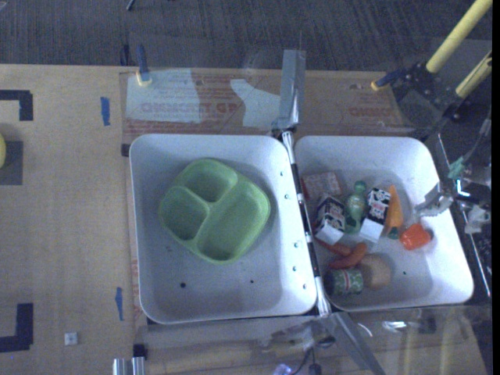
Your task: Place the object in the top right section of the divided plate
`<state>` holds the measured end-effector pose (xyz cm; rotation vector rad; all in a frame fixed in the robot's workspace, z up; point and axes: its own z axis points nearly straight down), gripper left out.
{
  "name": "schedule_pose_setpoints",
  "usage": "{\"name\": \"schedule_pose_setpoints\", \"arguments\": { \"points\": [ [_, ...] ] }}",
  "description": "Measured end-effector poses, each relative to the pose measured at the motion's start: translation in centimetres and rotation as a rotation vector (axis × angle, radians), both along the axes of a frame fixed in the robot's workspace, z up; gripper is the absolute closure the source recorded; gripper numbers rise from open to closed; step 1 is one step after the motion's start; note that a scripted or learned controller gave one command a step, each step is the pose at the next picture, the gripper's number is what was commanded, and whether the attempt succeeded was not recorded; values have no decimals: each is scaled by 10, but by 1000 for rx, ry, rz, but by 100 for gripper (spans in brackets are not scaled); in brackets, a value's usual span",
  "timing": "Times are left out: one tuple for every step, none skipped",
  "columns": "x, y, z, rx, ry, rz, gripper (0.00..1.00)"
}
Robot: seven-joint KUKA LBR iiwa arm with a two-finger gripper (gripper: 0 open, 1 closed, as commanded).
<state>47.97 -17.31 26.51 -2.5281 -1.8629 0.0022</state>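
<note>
Currently the green three-section plastic plate [216, 209] sits in the left shallow white bin [148, 287]. At the right bin's [449, 283] three o'clock edge, the metal two-finger gripper [434, 202] hovers; its opening I cannot tell.

I see two bins side by side on the table [62, 233]. The left bin [156, 287] holds a divided plate [215, 209], set toward the bin's far left. In the right bin [445, 280] the things lie bunched left of centre: a wrapped bar [323, 184] at the back, two small cartons [330, 217] and a bottle [356, 206] in front of it, and a can [344, 281] beside a potato [376, 270] nearest me. The gripper [434, 201] sits at that bin's right side.
</note>
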Motion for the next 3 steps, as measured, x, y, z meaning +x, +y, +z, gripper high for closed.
{"name": "schedule_pose_setpoints", "arguments": {
  "points": [
    [1, -1, 9, -1, 0, -1, 100],
    [1, 70, 35, -1, -3, 182, 100],
    [1, 69, 35, -1, -3, 182, 0]
  ]
}}
